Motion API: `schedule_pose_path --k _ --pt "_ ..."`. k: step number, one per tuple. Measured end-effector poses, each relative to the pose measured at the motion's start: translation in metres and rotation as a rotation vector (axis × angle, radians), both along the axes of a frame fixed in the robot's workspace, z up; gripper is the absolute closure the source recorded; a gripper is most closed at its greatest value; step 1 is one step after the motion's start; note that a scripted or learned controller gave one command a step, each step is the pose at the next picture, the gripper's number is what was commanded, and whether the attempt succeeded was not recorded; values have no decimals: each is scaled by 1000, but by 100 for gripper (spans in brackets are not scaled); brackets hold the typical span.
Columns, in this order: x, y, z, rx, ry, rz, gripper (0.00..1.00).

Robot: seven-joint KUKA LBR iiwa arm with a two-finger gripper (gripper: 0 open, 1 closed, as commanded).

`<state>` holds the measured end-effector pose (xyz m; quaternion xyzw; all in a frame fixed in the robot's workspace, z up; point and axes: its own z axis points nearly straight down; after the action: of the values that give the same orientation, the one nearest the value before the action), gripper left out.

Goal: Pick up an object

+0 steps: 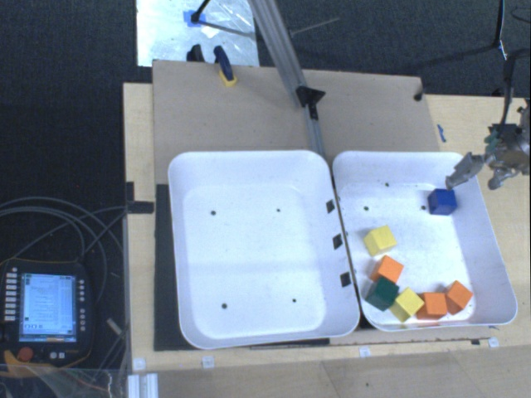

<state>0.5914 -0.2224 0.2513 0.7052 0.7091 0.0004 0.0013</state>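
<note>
We saw the gripper [481, 171] at the right bin's [415, 166] far right edge, its fingers spread apart and empty. The blue cube [442, 201] lay just beside it, alone near the rim, which we judged made it the easiest target.

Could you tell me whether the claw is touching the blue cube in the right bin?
Cannot tell. In the camera view the claw sits just up and right of the blue cube, one fingertip ending near its top corner, with neither contact nor gap plainly shown.
</note>
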Motion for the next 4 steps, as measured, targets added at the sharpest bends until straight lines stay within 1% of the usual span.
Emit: schedule_pose_path --k 1,2,3,4 --pt "0 0 0 0 1 0 0" --pt "1 1 -41 1 4 -2 0" --pt "-10 2 -91 1 4 -3 0" --pt "-10 3 -143 1 5 -3 0"
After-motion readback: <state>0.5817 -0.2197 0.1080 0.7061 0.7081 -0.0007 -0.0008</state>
